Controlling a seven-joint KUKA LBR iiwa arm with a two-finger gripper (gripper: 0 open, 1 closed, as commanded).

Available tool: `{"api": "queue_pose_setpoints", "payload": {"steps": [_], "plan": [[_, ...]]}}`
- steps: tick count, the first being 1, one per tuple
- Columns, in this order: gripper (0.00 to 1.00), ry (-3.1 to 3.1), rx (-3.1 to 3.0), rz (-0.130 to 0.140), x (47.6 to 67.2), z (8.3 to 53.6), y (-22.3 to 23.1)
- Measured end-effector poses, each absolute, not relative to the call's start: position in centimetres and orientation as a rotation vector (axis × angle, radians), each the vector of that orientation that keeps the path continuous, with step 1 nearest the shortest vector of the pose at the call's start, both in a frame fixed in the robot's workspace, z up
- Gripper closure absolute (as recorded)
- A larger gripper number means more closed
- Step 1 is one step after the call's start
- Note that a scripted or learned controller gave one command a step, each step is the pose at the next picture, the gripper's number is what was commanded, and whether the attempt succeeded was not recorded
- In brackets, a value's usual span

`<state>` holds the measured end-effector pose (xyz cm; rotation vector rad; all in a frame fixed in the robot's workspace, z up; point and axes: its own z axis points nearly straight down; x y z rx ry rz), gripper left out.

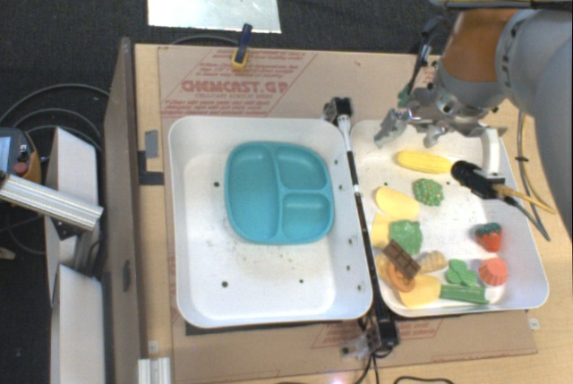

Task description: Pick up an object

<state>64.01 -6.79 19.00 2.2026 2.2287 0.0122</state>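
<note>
The grey arm's two-finger gripper (410, 129) hangs at the upper right of the frame, fingers spread apart and holding nothing, above the right white bin (534, 259). A yellow plastic corn cob (423, 162) lies just below it.

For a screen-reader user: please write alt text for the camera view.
A grey robot arm's gripper hovers above the right bin, holding nothing, near a corn cob among toy foods. The left bin holds a teal divided plate.
</note>
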Motion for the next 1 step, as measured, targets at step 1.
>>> {"api": "queue_pose_setpoints", "payload": {"steps": [1], "plan": [[0.0, 2.225, 2.226, -0.007, 59.61, 7.86, -8.55]]}}
